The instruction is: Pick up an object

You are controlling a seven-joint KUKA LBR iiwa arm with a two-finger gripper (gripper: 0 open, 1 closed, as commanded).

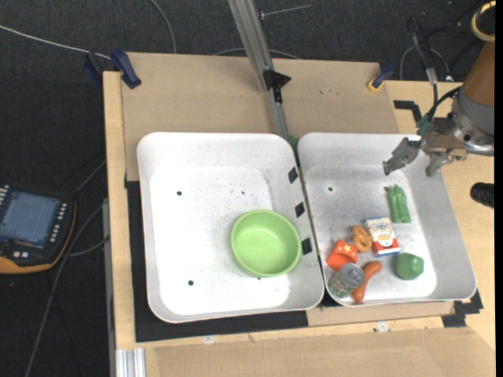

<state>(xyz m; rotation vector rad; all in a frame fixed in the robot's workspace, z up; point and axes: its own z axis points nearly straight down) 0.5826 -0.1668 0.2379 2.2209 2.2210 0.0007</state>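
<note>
The pincer is seen at the upper right of the right bin, its two fingers spread apart with nothing between them, hanging above bare bin floor. No object has been picked yet.

Candidate things are bunched in the right bin's lower half: a green pod-like piece lying nearest below the pincer, a small white and orange box, an orange-red piece, a grey round can by the near rim, a reddish sausage shape, and a green round item to the right. Most are touching or just beside each other, so finger room is judged tight there. The green pod stands a little apart from the cluster, with bare floor on its left, and is judged the easiest target.

A green bowl sits alone in the left bin, near the dividing rim, with open floor around it. Both bins rest on the table.
</note>
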